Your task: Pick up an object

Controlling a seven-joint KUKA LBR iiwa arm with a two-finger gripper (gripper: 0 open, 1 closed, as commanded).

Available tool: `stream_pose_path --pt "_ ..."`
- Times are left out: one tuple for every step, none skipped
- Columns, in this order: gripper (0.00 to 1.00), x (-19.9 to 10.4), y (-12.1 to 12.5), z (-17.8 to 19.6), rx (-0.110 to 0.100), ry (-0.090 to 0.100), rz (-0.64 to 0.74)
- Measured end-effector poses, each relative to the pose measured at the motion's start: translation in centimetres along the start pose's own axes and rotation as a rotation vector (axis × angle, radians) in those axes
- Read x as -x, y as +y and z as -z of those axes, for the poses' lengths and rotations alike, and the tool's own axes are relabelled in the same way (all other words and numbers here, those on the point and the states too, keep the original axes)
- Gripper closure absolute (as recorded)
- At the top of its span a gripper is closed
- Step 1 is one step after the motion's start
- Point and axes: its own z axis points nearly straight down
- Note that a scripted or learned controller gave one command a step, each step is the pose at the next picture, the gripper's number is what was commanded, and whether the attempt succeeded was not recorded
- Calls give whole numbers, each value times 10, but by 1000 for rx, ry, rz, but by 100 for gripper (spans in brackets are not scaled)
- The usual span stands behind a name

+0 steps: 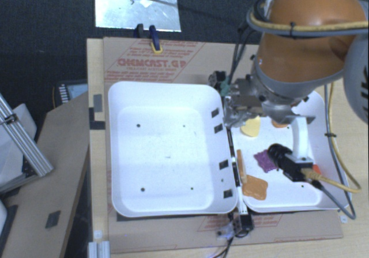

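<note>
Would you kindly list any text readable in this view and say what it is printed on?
"CHEMCAST GP": red print on the brown cardboard sheet behind the left bin.
Smaller red lines around it, and red print on the cardboard's front edge: too blurred to read.

- A robotics lab; a grey and orange arm (311, 26) hangs over the bench (98, 164)
- Two white bins (167, 147) on printed cardboard (153, 62); cables (337, 182) trail at 4 o'clock
- Aluminium framing (20, 135) at 9 o'clock; dark carpet (40, 20) behind
</note>
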Motion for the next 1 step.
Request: stream_pose_path --pt "100 73 2 26 6 -1 -4"
